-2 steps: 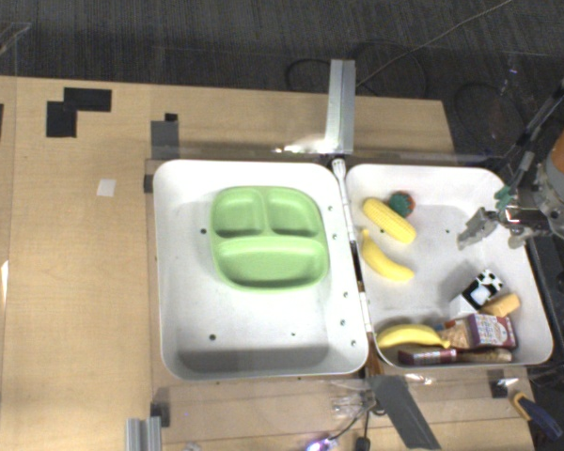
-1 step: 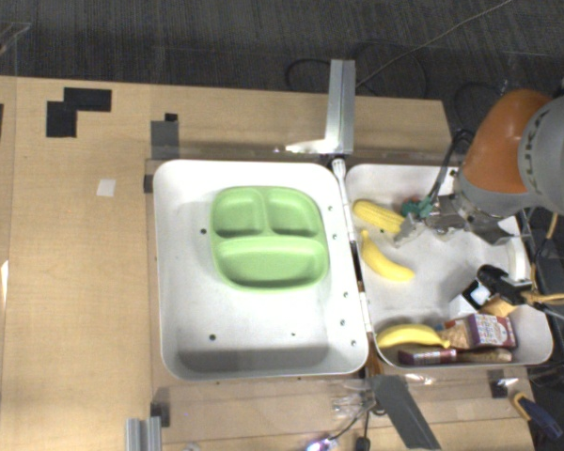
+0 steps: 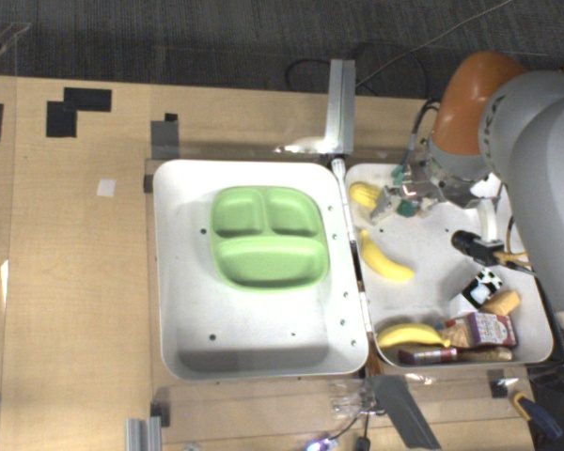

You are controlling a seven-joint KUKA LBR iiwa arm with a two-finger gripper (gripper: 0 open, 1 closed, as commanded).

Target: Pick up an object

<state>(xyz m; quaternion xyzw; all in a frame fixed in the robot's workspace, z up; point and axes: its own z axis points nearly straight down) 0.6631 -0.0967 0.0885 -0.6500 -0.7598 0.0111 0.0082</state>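
Three bananas lie in the right bin (image 3: 536,332): one (image 3: 363,195) far-left beside the gripper (image 3: 401,200), one (image 3: 385,259) mid-left, one (image 3: 410,334) near. The gripper hovers there, its grip impossible to tell. One green divided tray (image 3: 268,236) sits in the left bin (image 3: 183,280).

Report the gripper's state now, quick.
Gripper: cannot be told; it hangs over the right bin beside a banana.
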